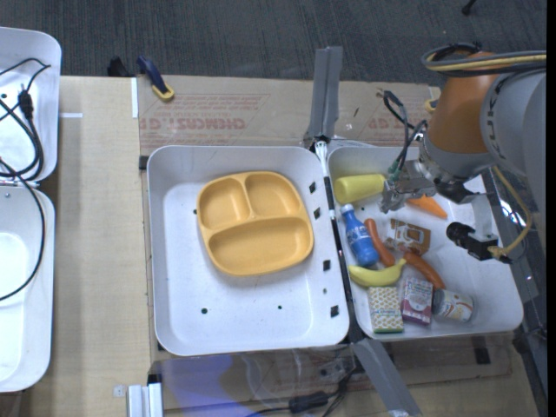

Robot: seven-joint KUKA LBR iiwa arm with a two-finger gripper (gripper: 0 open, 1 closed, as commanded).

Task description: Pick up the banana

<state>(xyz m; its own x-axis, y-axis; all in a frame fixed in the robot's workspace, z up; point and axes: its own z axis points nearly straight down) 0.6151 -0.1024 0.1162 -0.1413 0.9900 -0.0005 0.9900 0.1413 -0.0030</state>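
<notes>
The banana [377, 274] is yellow and curved and lies in the right bin [486, 315], near its front left, just below a blue bottle [358, 236]. My gripper [393, 196] hangs over the back part of the right bin, beside a pale yellow block [359, 187] and above the clutter. It is well behind the banana, with the blue bottle between them. Nothing is visible between its fingertips.
The left bin [174, 320] holds a yellow divided plate [254, 221]. Around the banana lie orange carrots [424, 268], a brown packet [408, 234], a green-white box [385, 309], a pink box [416, 300] and a small can [453, 305]. A grey divider post [325, 94] stands between the bins.
</notes>
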